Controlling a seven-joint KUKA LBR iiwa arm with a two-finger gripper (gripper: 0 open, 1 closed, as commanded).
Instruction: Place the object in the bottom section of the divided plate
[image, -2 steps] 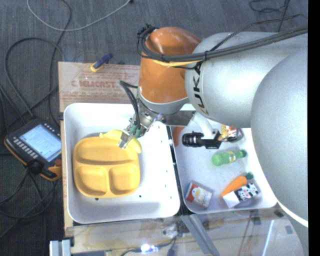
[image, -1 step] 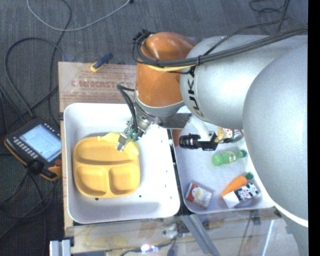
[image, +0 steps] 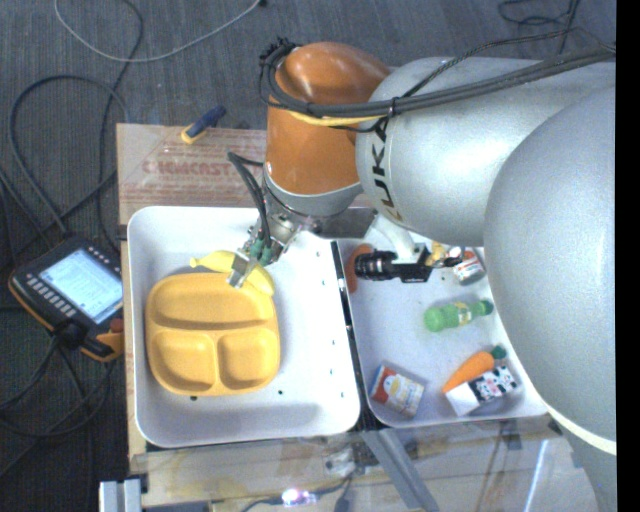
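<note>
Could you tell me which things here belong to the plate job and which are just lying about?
Job: divided plate; gripper at its top edge; yellow object beside it.

Lying about: green bottle; carrot; carton; black-and-white box; pendant.

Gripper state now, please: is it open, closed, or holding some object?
Gripper: cannot be told. It sits at the top edge of the divided plate in the left bin, next to a yellow object.
</note>
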